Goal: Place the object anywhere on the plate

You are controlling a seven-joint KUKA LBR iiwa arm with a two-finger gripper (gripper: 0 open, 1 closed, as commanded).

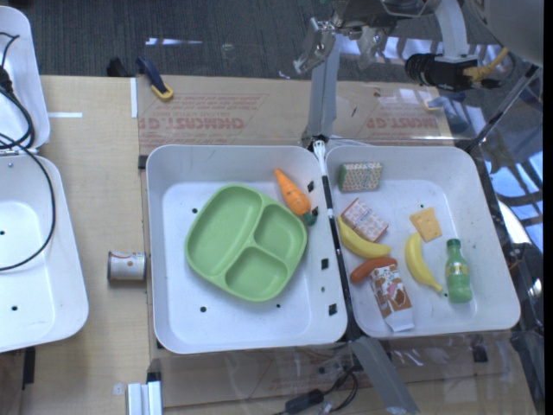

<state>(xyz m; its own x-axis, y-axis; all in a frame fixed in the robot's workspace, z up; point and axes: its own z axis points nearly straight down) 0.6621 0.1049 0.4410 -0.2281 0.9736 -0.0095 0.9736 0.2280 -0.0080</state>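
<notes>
The gripper (333,33) hangs high at the top of the view, above the far edge of the table (95,223) and outside both bins, and whether it is released or clenched cannot be told from this slant (the metal parts there blur together). The green plate (247,242), divided into three compartments, lies in the left bin (173,318), a little toward that bin's near-right. A toy carrot (294,194) rests at about 1 o'clock from the plate's middle, its lower end touching or just overlapping the plate rim, close against the wall shared by the two bins; it lies well below the gripper, roughly at 6 o'clock from it, and is not held. The right bin (484,318) carries the other things: a greenish block (360,176) at the far-left corner, a small pink-patterned box (365,219), a banana (361,245) just under it, a red sausage (372,269), a carton (393,296), a second banana (419,262), an orange cracker (425,224) and a green bottle (457,271) toward 3 o'clock. A small can (127,266) lies on the table left of the left bin.
</notes>
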